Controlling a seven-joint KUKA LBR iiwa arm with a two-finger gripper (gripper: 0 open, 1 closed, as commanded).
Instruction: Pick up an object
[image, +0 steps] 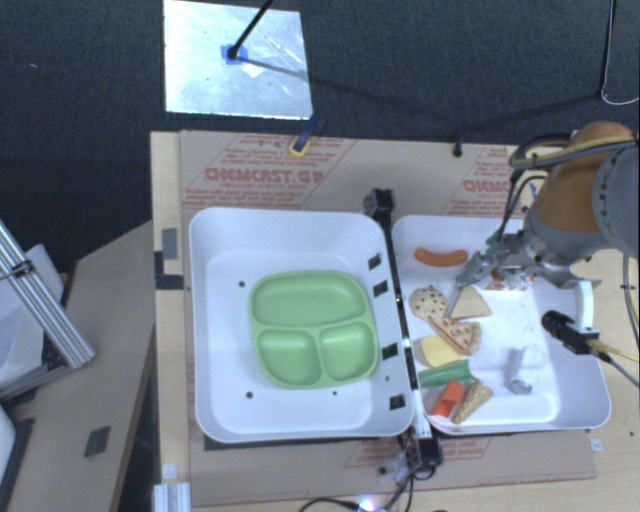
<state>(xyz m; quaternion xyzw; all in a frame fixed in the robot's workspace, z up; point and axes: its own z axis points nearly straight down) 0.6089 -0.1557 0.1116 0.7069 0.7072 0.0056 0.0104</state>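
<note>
While the grey arm (600, 200) with its orange band reaches in from the right of the camera view, its gripper (478, 272) hangs low over the upper part of the right bin (590, 400), between the sausage (441, 257) and the pale triangular wedge (470, 304); whether it is wide or narrow I cannot tell, as the metal parts blur together, and nothing can be made out between them. Just left of the wedge lies a speckled cookie (428, 301), and below that a pizza slice (456, 334) touching a yellow cheese piece (438, 351). Lower still sit a green stick (443, 374), an orange piece (447, 399) and a tan ridged piece (474, 399), crowded near the bin's lower left corner. A small grey object (516, 371) rests apart from them, toward the middle of the bin. The left bin (215, 400) holds a green divided tray (311, 328), lying flat near its centre. Both bins stand side by side on the cardboard-covered worktop (260, 175).
</note>
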